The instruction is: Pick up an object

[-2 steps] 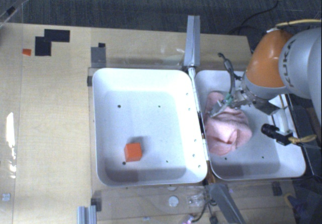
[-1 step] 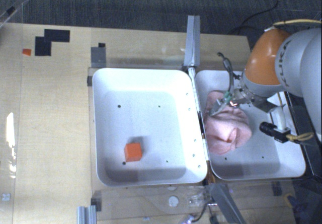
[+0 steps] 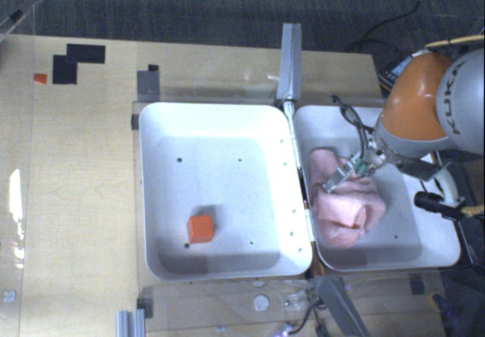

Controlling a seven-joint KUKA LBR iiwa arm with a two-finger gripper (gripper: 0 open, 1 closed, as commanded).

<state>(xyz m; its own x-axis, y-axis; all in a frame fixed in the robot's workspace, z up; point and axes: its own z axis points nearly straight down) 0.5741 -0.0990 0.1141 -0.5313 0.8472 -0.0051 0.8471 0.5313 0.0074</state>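
A crumpled pink cloth point(image 3: 345, 203) lies in the right bin point(image 3: 409, 248), against its left wall. My gripper point(image 3: 339, 176) reaches in from the right and sits right on the cloth's upper part, touching the fabric. The grey arm with its orange band point(image 3: 413, 104) hangs over the bin's upper right. In the left bin point(image 3: 227, 131) a small orange block point(image 3: 201, 229) rests near the front left.
A metal divider post point(image 3: 290, 63) stands at the back between the two bins. Black markers point(image 3: 76, 60) and a small orange square point(image 3: 40, 79) lie on the wooden bench at the far left. Cables run behind the arm at the top right.
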